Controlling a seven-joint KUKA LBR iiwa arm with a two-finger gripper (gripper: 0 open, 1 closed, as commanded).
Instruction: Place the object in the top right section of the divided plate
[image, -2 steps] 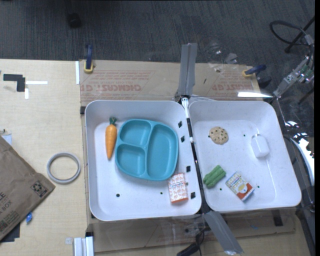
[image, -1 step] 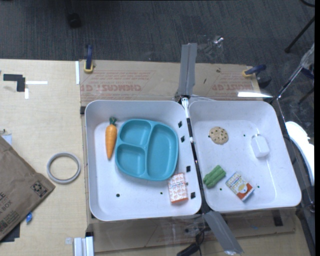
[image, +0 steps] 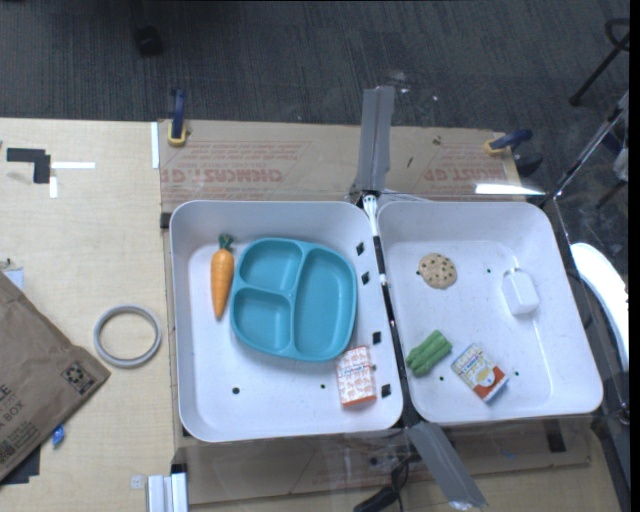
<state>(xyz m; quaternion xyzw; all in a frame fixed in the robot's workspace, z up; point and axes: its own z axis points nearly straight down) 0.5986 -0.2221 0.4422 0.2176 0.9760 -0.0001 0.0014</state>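
- Two shallow white bins sit side by side on the bench: the left bin (image: 205, 385) and the right bin (image: 470, 310), with their inner walls touching along the middle.
- One blue divided plate (image: 325, 300) lies flat in the left bin, with two small sections on its left side and one long section on its right.
- One carrot (image: 221, 282) lies on the floor of the left bin, just beside the plate's left rim and outside it, with its green top pointing to the far side.
- One small red and white carton (image: 356, 377) lies on the same bin's floor, just off the plate's near right corner and close to the middle wall.
- Four things lie in the right bin, all well apart from the plate: a cookie (image: 437, 270) toward the far side, a white block (image: 520, 292) to its right, a green pod (image: 429, 352) near the front, and a second little carton (image: 478, 372) just beside the pod.
- Which of these is the task's thing cannot be told; each one lies on a bin floor, none on the plate.
- Nothing can be told of the gripper's state, whether released, clenched or grasping.
- Left of the bins, a ring of tape (image: 127, 334) lies flat on the bench, near a brown paper bag (image: 35, 375) at the edge.
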